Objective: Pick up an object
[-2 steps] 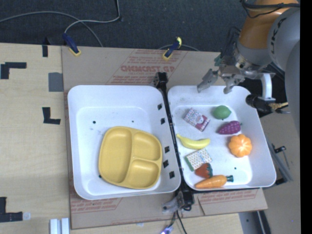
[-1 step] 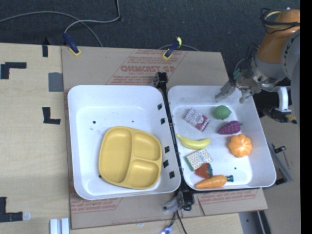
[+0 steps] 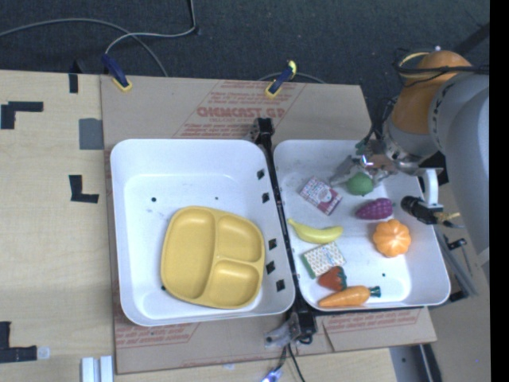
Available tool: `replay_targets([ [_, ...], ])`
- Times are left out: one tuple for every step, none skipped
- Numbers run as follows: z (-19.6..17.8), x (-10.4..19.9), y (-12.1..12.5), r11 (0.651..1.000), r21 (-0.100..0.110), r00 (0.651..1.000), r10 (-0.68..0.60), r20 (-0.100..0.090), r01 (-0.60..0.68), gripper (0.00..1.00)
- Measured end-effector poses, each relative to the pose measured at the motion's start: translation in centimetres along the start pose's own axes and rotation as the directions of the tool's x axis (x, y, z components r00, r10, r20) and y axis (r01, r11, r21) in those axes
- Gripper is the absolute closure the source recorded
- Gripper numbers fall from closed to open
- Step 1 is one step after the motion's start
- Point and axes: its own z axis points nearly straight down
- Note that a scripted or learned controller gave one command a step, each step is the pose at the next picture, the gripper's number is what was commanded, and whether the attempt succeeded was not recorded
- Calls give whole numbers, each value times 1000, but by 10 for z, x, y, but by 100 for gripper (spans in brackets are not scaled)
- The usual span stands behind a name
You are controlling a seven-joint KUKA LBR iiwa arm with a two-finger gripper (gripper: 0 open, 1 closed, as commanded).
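Yellow tray (image 3: 213, 257) fills left bin (image 3: 127, 165); fingers' (image 3: 359, 168) state unclear, over green fruit (image 3: 360, 184).

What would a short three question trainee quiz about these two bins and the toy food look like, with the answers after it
1. True or false: the yellow divided plate lies in the same bin as the banana.
2. Which item is nearest the gripper: A the carrot, B the green fruit, C the orange fruit?
3. Fill in: the purple grapes lie in the ____ bin of the camera view.

Key: 1 false, the plate is in the left bin and the banana in the right bin. 2 B. 3 right.
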Motion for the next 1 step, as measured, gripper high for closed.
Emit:
replay_targets([
  [-11, 0, 1, 1000, -3, 1000, -1, 1, 1, 100],
])
